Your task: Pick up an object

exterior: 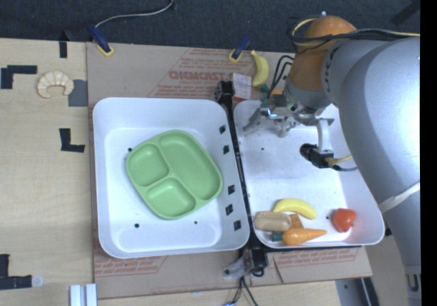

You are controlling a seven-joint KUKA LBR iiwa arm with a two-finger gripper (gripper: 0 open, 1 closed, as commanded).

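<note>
At right bin (355, 182) far edge: gripper (276, 119), finger state indeterminate.
Toward near edge: banana (295, 207), long axis crosswise.

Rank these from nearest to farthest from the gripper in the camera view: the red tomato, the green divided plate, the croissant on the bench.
Measured from the gripper, at the right bin's far end:
1. Green divided plate, in the left bin.
2. Red tomato, right bin's near corner; close to the plate's distance, so this order is unsure.
3. Croissant, far left on the bench.

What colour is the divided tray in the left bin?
Light green, seen clearly in the camera view: divided tray.
</note>
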